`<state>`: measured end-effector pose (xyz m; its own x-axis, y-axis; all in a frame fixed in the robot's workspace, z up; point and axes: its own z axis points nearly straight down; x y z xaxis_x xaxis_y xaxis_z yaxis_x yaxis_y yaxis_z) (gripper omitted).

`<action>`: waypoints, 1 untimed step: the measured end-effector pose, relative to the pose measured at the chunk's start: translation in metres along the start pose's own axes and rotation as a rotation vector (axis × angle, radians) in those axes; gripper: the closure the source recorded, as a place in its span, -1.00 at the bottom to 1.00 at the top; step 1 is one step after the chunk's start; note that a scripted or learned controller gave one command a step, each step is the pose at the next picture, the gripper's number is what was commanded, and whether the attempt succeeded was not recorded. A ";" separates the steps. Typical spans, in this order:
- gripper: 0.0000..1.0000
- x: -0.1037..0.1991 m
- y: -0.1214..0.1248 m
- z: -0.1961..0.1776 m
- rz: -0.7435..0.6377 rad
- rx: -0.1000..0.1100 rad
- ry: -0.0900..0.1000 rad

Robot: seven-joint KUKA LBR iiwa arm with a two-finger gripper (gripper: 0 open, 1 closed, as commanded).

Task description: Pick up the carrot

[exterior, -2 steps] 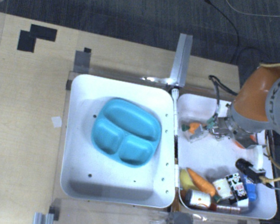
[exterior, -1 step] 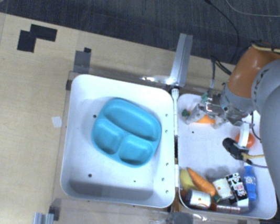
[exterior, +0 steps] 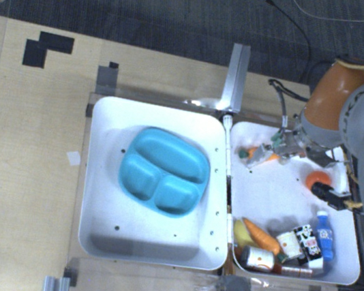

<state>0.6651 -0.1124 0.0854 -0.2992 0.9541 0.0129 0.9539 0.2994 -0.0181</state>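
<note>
Carrot, long orange tapered one (exterior: 261, 235), lies well below the gripper (exterior: 282, 146) near right white bin's (exterior: 284, 193) lower-left corner, long axis diagonal, thick end lower-right. Arm enters from right, wrist low over the bin's top edge. Finger state: cannot tell. Left white bin (exterior: 97, 217) holds a blue divided tray (exterior: 163, 169).

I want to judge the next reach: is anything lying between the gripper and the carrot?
Nothing visible does. The gripper is at the right bin's far end; bare white floor separates it from the carrot near the front edge.
</note>
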 end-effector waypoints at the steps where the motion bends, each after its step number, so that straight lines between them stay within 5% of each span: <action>1: -1.00 -0.010 -0.056 -0.113 0.119 -0.027 -0.016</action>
<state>0.6173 -0.1392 0.1991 -0.1842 0.9829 -0.0033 0.9829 0.1842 0.0082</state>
